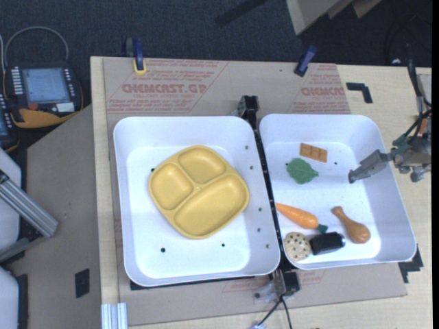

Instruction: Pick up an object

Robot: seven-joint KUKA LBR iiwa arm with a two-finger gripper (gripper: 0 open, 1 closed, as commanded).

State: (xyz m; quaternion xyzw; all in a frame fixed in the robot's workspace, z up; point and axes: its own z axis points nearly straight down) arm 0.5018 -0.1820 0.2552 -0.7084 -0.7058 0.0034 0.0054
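A table (206, 81) covered with a brown printed sheet is carrying 2 shallow white bins side by side, seen from above at a slant.

The left bin (130, 184) is holding a yellow divided plate (199, 192) with 3 compartments, lying flat near the bin's middle.

The right bin (391, 211) is holding 6 small toy foods and objects. A brown cracker (313, 153) is lying toward the far side, with a green leafy piece (301, 171) just beside it on the near side. An orange carrot (297, 215) is lying at a slant near the bin's left wall. A brown drumstick (352, 225) is lying to the right of the carrot, apart from it. A speckled cookie (296, 247) is sitting at the near left corner, touching a small black object (326, 242) just to its right.

The gripper (359, 172) is reaching in from the right edge, hanging over the right side of the right bin. Its grey tip is pointing left toward the green leafy piece and is well apart from it. Nothing is showing between its fingers, and whether they are spread or closed cannot be told from this angle.

A teach pendant (42, 91) with a lit screen is sitting off the table at far left.
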